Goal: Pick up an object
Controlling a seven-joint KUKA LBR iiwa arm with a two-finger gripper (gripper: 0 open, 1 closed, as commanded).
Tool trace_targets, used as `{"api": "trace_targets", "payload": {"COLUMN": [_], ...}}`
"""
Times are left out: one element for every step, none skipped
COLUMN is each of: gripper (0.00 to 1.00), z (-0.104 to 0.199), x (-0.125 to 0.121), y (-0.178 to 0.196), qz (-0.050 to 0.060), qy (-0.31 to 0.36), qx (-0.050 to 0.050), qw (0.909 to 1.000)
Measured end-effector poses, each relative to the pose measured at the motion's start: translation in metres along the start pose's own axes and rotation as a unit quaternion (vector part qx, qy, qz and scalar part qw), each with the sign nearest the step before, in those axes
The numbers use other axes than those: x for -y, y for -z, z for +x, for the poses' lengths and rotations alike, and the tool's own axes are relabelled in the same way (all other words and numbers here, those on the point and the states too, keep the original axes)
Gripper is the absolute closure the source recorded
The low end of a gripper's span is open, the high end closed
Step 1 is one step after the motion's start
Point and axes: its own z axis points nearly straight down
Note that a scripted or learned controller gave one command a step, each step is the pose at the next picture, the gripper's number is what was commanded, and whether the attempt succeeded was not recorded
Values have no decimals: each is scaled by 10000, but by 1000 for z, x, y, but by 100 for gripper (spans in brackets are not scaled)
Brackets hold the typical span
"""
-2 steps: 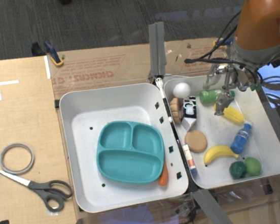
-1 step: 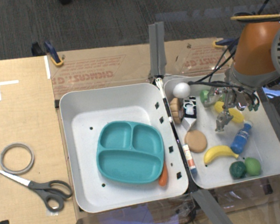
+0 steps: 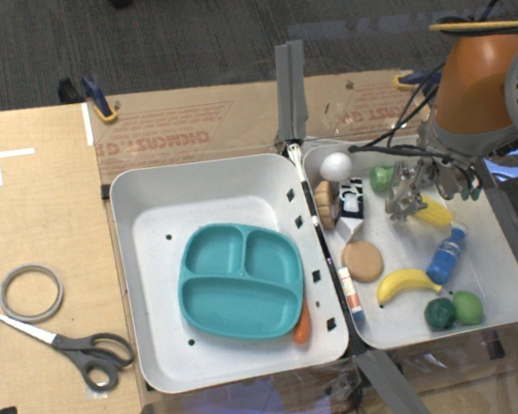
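Gripper (image 3: 407, 199) low in right white bin (image 3: 499, 236), grip state impossible to tell.
Nearby: two yellow plastic bananas (image 3: 406, 283), one blue bottle (image 3: 445, 257), two green balls (image 3: 454, 311).

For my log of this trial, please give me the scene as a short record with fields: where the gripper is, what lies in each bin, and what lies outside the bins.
gripper: over the right bin, upper part, at; nothing seen between its fingers
nearest things: green object, yellow piece
right bin, other contents: banana, blue bottle, white ball, tan disc, two green balls
left bin: teal divided plate, orange piece at its lower right edge
outside the bins: scissors, tape ring
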Motion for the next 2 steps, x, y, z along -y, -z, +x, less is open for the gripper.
{"api": "trace_targets", "payload": {"gripper": [0,100], "z": [0,-2], "x": [0,0], "y": [0,10], "qz": [-1,8], "qy": [0,7], "qx": [-1,26], "qw": [10000,10000]}}
